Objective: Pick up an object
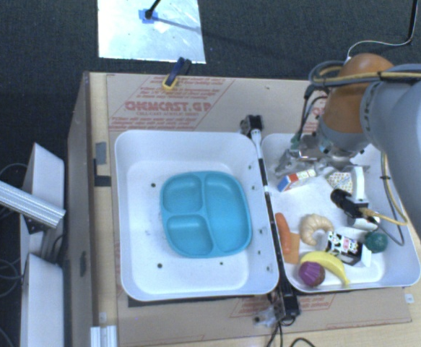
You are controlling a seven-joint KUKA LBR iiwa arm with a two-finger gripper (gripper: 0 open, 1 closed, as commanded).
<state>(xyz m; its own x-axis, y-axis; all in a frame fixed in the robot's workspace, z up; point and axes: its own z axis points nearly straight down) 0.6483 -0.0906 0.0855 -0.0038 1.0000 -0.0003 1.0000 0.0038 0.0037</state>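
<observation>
Our gripper [302, 166] hangs low in the right bin [401, 270], its jaws apart just above a small white carton [297, 180]. The left bin [134, 194] holds a blue tray [205, 213].

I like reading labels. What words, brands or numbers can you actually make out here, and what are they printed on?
"CHEMCAST GP" in red: on the brown board under the bins.
Smaller red lines around it: too blurred to read.
Small carton and black-and-white box in the right bin: print too small.
</observation>
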